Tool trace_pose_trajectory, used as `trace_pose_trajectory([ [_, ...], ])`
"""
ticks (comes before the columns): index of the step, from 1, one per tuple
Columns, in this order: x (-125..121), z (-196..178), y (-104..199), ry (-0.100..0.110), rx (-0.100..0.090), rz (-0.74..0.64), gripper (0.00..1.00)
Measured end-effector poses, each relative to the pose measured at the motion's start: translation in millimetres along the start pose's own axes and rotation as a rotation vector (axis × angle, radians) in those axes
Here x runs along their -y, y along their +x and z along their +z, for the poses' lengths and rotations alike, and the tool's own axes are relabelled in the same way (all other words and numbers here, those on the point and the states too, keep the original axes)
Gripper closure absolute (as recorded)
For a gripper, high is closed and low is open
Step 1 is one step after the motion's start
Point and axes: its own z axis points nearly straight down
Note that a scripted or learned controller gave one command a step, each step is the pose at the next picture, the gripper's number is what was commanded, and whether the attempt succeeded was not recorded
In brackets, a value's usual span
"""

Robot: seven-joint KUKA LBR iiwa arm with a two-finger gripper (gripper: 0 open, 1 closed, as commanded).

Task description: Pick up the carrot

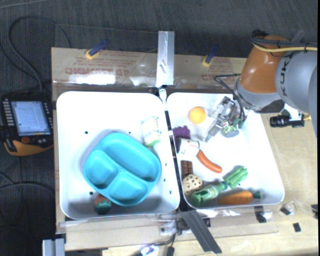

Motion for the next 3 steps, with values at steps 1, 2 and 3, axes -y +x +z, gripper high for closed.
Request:
trace_pose_trajectory([
  [1,-14.4,10.7,-12.2,0.015,-0.015,-0.228,0.00],
  [2,-18.6,-101.8,24.2,0.005,-0.015,-0.110,0.00],
  [3,-53.2,8.9,31.9,0.006,-0.012,-0.281,0.00],
])
